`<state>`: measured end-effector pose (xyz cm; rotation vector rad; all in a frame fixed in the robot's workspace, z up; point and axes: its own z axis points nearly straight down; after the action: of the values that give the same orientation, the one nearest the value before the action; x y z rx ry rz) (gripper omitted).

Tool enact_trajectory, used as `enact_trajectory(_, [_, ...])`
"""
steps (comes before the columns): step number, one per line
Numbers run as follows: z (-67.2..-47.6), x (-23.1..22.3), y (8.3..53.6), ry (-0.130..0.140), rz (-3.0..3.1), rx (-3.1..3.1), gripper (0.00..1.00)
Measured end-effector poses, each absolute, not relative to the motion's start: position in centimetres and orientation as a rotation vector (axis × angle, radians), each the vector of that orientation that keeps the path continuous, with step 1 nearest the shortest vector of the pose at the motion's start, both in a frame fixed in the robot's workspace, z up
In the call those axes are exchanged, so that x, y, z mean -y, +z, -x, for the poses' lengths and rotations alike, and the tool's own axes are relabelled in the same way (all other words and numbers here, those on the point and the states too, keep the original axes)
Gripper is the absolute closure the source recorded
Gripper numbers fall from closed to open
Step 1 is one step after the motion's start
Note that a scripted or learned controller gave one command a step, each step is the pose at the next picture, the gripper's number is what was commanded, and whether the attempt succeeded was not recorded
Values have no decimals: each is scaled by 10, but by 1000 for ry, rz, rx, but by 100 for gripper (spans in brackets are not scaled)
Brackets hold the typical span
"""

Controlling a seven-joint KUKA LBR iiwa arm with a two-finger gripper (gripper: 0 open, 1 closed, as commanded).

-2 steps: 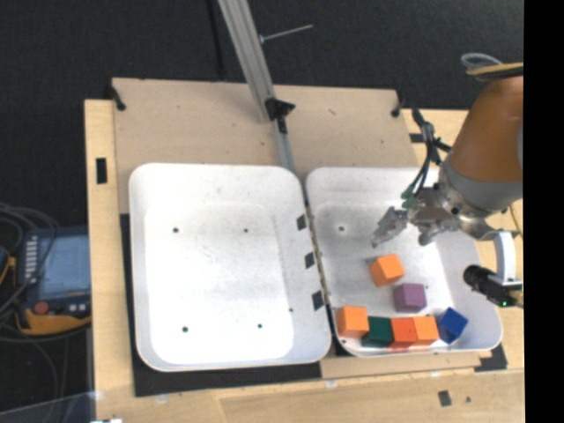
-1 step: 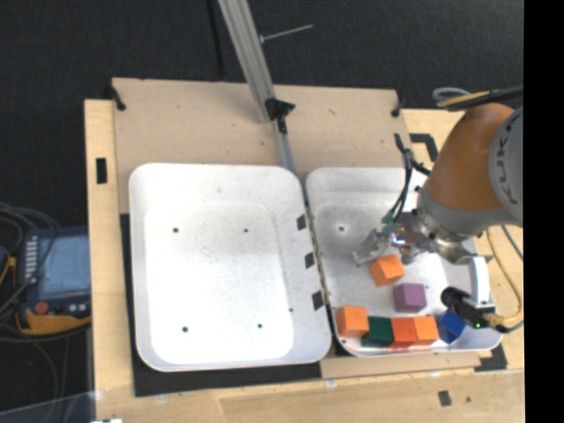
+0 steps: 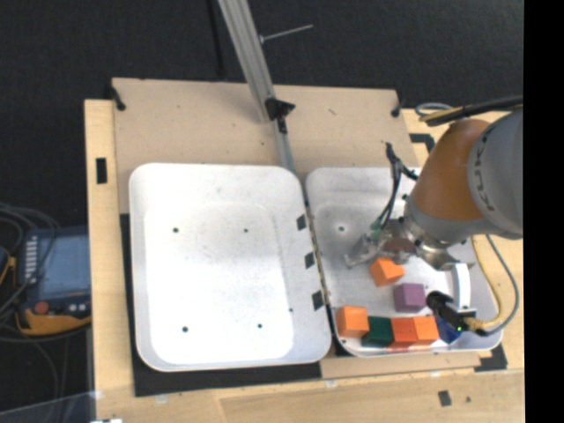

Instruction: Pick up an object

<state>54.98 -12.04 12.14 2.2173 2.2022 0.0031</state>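
Two shallow white bins sit side by side on the counter [image 3: 220, 104]; the left bin [image 3: 216, 263] and the right bin [image 3: 352, 192] touch along their inner edges. An orange block [image 3: 386, 271], small and tilted on its corner, lies near the middle of the right bin, apart from the others. A purple block [image 3: 409, 297] sits just beside it toward the bin's front edge.

Along that front edge stands a row: one orange block [image 3: 353, 321] at the left, a green block [image 3: 380, 331] next, then an orange pair [image 3: 414, 330], with a blue piece [image 3: 451, 328] at the right end, partly hidden.

Count by colour: four orange, one purple, one green, one blue.

The end effector [image 3: 374, 252] hangs over the middle of the right bin, just beside the tilted orange block. Whether its fingers stand apart or together cannot be told, nor whether it touches the block. The arm [image 3: 467, 179] enters over the bin's right edge.
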Motion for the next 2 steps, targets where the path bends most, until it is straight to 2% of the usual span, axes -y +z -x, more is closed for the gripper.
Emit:
enact_trajectory(1, [-553, 120, 136, 17, -2220, -2193, 100])
enact_trajectory(2, [-548, 126, 197, 7, -2224, -2210, 100])
